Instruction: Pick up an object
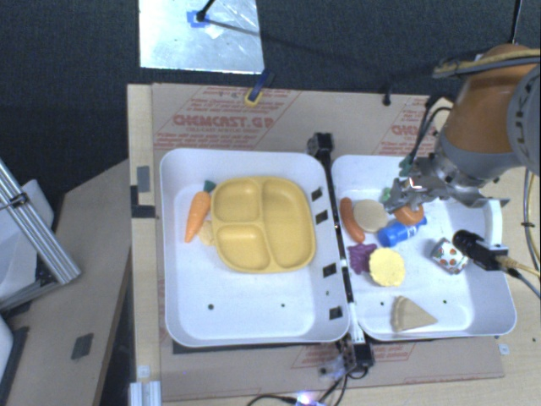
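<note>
Camera view | claw (404,194) is seen low over right bin (494,311); finger state cannot be told | orange piece (409,214), small and rounded, is seen just beneath it; long axis unclear

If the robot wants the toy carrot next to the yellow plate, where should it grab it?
Probably across the fat orange middle of the carrot, coming straight down from above. It lies flat in the left bin, green top pointing away toward the back and narrow tip toward the front. The yellow plate sits close on one side, so one finger must slip between them.
</note>
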